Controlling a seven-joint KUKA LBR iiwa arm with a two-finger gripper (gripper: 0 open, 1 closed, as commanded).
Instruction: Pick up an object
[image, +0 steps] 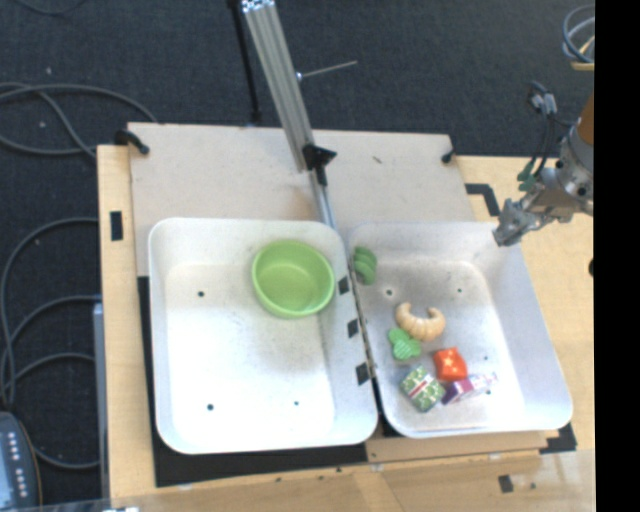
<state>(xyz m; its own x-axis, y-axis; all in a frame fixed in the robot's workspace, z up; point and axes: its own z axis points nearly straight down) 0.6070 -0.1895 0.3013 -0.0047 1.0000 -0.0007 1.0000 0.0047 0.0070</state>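
Over the right bin's (520, 330) two o'clock corner my gripper (508, 228) hangs above the rim; whether it is released or clenched I cannot tell. Nothing is in my grasp. Candidates cluster toward five o'clock: a tan curved croissant (420, 321), a small leafy green piece (404, 346), a red block (450, 363), a green patterned cube (421, 388). A round green lump (364, 265) sits at ten o'clock against the wall. Across in the left bin (200, 400), a smooth green bowl (292, 279) rests at one o'clock, probably too wide to pinch easily.
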